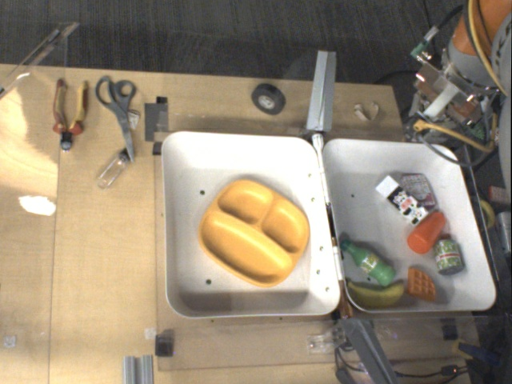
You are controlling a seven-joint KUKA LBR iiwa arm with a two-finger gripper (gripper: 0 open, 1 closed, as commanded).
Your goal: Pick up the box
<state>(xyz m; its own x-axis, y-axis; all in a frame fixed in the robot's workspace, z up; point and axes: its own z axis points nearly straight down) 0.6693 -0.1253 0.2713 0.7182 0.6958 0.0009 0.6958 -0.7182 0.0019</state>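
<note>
The box is small and flat, white at one end with a dark printed face. It lies in the upper middle of the right bin. My arm, with its orange band, hangs at the top right corner, beyond the bin's far right corner. The gripper is up there among cables, well above and to the right of the box and apart from it. Nothing shows between its fingers.
Beside the box lie a red-orange cylinder, a green can, a waffle, a banana and a green bottle. A yellow bread-like lump sits in the left bin. Scissors, pliers and a tape roll lie on the bench.
</note>
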